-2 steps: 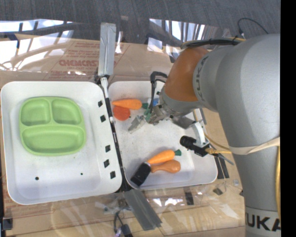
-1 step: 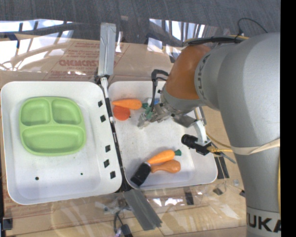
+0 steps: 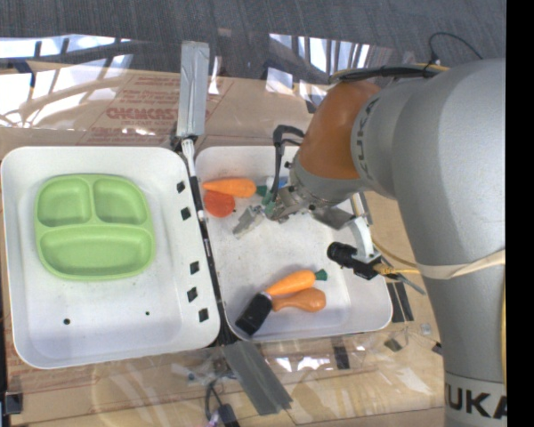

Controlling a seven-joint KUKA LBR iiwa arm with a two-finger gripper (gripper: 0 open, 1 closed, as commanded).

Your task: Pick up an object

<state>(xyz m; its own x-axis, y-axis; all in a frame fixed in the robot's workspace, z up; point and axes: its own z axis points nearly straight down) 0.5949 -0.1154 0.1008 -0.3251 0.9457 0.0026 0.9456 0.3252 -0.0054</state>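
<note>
Carrots and other small toys lie in the right-hand white bin (image 3: 374, 314), where a grey robot arm (image 3: 427, 176) with an orange band reaches in from the right. Its gripper (image 3: 260, 210) hangs low over the upper half of this bin, metal fingers (image 3: 246, 221) pointing toward the bin's left wall; whether they are spread or closed cannot be told, and nothing can be seen between them. Just to the gripper's left, close beside the fingertips, lies an orange carrot (image 3: 231, 187) with a green top, and touching it on the lower side a round reddish-orange piece (image 3: 219, 204). Well below the gripper, near the bin's front edge, a second carrot (image 3: 294, 283) with a green stem lies against another orange piece (image 3: 301, 302), and a black block (image 3: 254, 314) rests at their left end. Farther left of the gripper, past the divider, the left bin (image 3: 98, 318) holds a green divided tray (image 3: 93, 227) with three compartments.
</note>
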